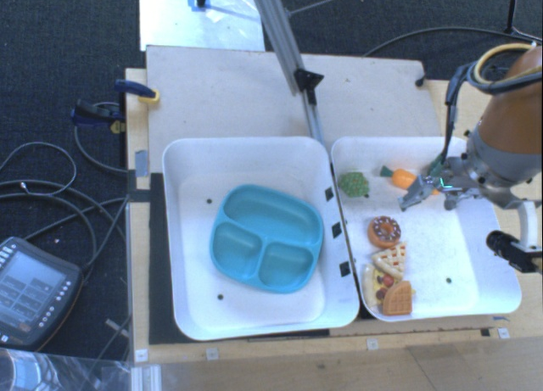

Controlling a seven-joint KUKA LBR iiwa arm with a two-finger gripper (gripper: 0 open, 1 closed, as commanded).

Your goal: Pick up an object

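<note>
Two white bins are shown side by side on a pale bench [254,92], viewed from above at a slant. Nearest the viewer, at the front of the right bin [475,287], a waffle [397,298] and a pizza slice [389,260] are seen lying close together, the waffle against the front wall. Just behind them a doughnut [384,231] with dark icing is placed. In the left bin [191,211] a blue divided plate [266,237] with three compartments is laid flat near the middle.

Farther back in the right bin a green broccoli floret [354,183] is set near the dividing wall, and a carrot [400,177] is found just beside it to the right. The gripper [422,192] is held low over the bin, just beside the carrot's right end; its fingers are seen narrowly spread, and nothing is shown between them. The arm [509,126] is entered from the right.

At the far left, clamps [114,101] are fixed to the bench edge, and a pendant [30,292] with a screen is laid on the floor; its writing cannot be read. A metal pole [276,20] is seen slanting across the back of the bench.
</note>
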